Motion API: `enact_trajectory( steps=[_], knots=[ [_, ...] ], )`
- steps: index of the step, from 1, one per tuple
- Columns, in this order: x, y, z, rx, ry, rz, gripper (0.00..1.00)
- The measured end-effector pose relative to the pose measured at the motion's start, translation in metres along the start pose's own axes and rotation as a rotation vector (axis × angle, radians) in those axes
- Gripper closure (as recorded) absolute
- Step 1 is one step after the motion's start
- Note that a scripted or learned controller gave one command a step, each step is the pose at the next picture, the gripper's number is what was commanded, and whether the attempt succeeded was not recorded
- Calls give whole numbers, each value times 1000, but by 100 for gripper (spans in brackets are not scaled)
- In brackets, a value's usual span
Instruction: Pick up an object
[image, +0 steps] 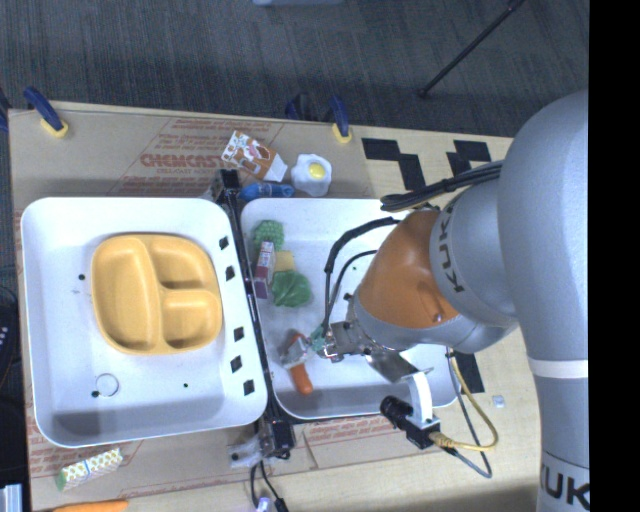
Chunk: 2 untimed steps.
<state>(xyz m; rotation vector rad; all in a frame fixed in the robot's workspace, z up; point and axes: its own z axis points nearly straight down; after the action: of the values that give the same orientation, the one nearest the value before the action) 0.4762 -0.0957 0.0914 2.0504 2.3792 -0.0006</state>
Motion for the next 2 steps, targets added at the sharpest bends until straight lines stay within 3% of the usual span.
enact_trajectory(
  steps=[2],
  knots=[
    [0,0,0,0,0,0,0]
  ],
)
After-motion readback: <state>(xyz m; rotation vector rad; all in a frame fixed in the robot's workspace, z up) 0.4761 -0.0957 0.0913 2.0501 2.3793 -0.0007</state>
